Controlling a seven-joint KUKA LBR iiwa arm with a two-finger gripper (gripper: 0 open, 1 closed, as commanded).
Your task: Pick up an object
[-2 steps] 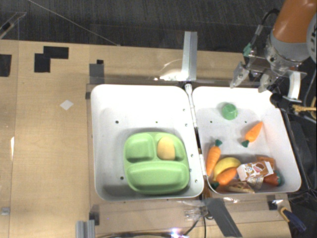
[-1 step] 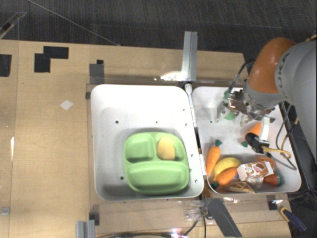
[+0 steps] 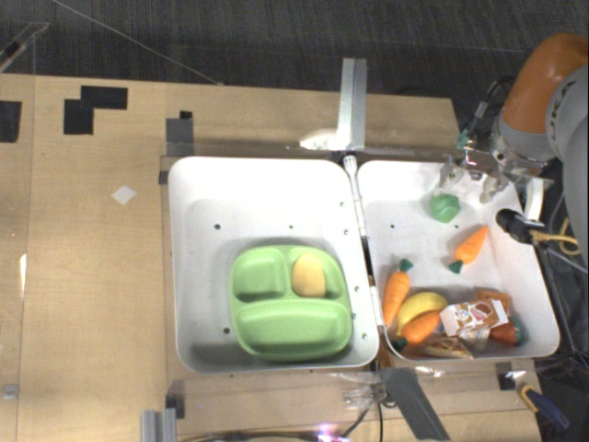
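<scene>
My gripper (image 3: 468, 182) hangs over the far right corner of the right bin (image 3: 405, 191). Its fingers (image 3: 449, 175) are spread open with nothing between them. A small green object (image 3: 444, 207) lies on the bin floor just in front of the left finger, apart from it. Nearer the camera lie a small carrot (image 3: 471, 245), a longer carrot (image 3: 396, 291), a yellow banana (image 3: 421, 304), another orange piece (image 3: 421, 326) and a red and white packet (image 3: 474, 317).
The left bin (image 3: 198, 247) holds a green divided plate (image 3: 290, 325) with a yellow round fruit (image 3: 309, 274) in its right compartment. A metal divider (image 3: 361, 238) runs between the bins. The arm's orange band (image 3: 543, 72) is above the right bin's far edge.
</scene>
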